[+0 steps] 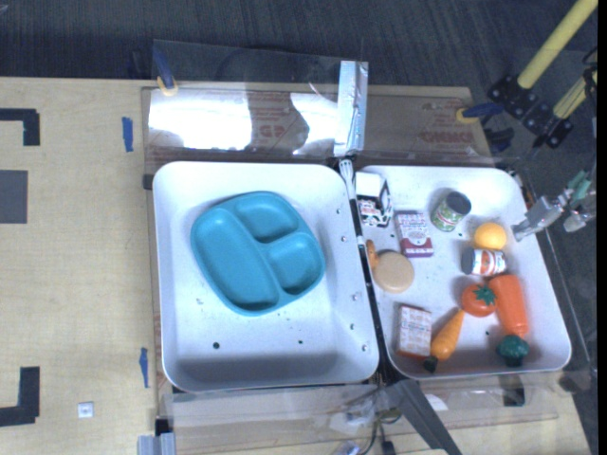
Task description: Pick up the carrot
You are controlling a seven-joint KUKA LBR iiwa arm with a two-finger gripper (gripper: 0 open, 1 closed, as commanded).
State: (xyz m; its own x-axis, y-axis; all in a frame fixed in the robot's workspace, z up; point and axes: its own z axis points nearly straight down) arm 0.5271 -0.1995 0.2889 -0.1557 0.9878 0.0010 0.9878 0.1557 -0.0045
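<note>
Low in the frame's right, your carrot (pixel 512 306) looks light, stiff, slick plastic (grip mid-body); hand (pixel 560 211) state: cannot tell.

The counter (pixel 76 254) is a pale wood-toned surface spanning the left and lower portions of the view. Black angular markings (pixel 21 126) sit near its left edge, with short blue tape strips (pixel 127 133) closer to the bins. Beyond the counter's far edge, the floor (pixel 285 12) is dark grey with a fine woven texture. A brown cardboard panel (pixel 417 126) lies along the far side of the bins, partly covered by a clear plastic sheet (pixel 247 112) showing strong white glare from overhead lighting. A yellow pole (pixel 561 28) with black clamps crosses the upper right corner.
</note>
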